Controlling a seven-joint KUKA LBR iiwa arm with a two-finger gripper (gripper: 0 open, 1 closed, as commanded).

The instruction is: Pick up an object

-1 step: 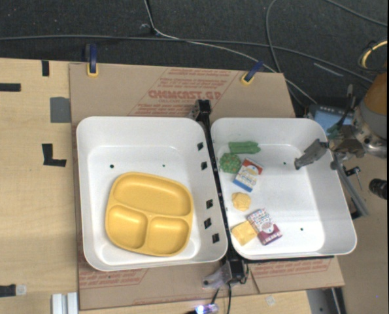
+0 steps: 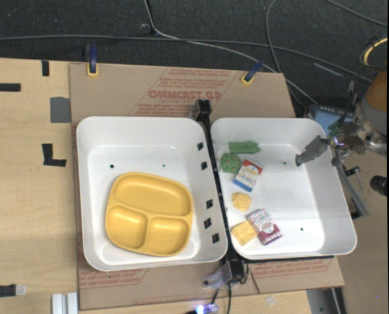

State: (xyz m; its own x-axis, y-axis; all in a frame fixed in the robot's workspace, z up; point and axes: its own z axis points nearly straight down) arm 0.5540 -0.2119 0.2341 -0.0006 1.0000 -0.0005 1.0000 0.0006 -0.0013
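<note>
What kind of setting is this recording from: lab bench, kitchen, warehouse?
Most likely a robotics lab bench set up for bin picking: two white bins side by side on clamped cardboard, a yellow divided tray in one, small toy items such as the green piece in the other, loose cables behind.

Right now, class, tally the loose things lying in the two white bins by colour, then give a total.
Yellow: 3, a three-compartment plastic tray, a small crumpled piece, a block
Green: 2, a long piece, a squarish piece
Printed packets: 2, blue-and-white, dark red
Total: 7

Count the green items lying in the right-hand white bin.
2. A long dark green foam piece lies near the bin's top left; a paler green textured square touches it just below-left. None looks hidden.
</note>
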